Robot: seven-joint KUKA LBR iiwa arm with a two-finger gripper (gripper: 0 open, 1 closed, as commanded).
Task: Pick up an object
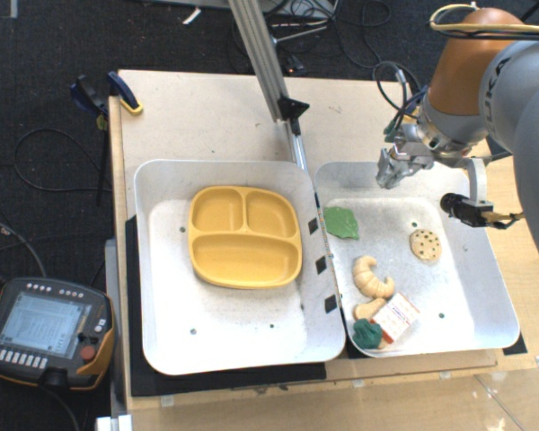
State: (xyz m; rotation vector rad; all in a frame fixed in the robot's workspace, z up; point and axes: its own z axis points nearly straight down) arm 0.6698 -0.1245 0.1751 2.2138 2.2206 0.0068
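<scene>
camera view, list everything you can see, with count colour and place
bins: 2, white, side by side on the bench
divided plate: 1, yellow, in the left bin
leaf: 1, green, right bin, upper left
cookie: 1, tan with dark chips, right bin, right side
croissant: 1, pale tan, right bin, middle
small box: 1, white and red, right bin, near edge
green lump: 1, dark green, beside the box
handheld controller: 1, grey with orange, floor at lower left
arm: 1, grey and orange, from the right
gripper: 1, grey, above the right bin's far edge

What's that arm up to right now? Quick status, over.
Gripper above right bin's far edge, holding nothing visible. Leaf, cookie, croissant lie untouched. Nothing blocking.
</scene>
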